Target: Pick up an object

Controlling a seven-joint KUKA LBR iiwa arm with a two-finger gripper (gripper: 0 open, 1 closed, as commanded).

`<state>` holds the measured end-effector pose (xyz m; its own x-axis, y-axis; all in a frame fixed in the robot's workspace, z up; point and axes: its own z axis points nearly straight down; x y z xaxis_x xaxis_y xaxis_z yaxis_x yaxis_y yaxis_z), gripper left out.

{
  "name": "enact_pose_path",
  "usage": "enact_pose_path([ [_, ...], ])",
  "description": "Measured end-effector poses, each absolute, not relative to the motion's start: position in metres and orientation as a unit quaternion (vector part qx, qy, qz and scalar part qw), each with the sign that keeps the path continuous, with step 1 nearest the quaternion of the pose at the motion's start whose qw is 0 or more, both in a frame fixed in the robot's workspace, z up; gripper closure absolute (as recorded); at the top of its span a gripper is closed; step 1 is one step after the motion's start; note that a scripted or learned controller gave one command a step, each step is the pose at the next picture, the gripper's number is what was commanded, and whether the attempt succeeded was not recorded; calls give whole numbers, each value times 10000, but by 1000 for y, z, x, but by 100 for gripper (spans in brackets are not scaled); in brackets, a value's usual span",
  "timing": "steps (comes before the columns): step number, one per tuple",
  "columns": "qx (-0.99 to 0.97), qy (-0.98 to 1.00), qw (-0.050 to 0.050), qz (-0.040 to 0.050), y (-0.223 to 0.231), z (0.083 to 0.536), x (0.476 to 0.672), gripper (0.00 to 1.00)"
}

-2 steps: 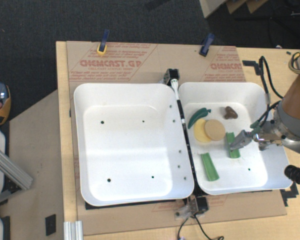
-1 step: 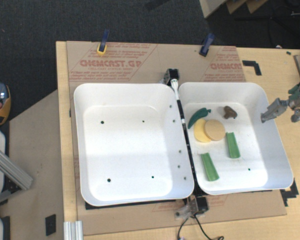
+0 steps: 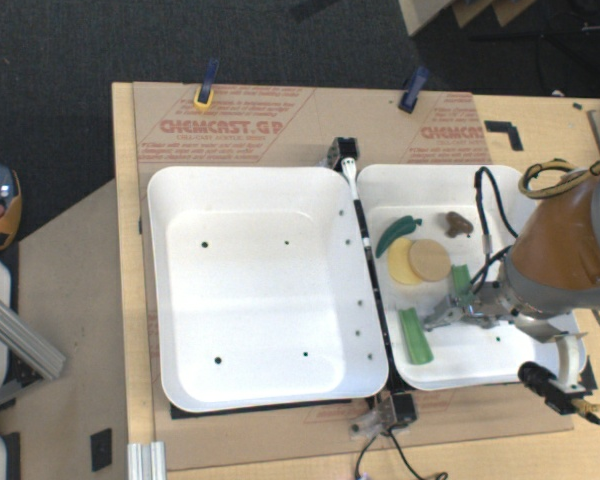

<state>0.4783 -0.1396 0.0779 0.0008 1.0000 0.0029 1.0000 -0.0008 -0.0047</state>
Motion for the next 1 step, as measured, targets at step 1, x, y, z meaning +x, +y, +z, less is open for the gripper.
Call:
enact_pose_path([
  [1,-7064,-7077,-101,-40,-178,223,549,0],
])
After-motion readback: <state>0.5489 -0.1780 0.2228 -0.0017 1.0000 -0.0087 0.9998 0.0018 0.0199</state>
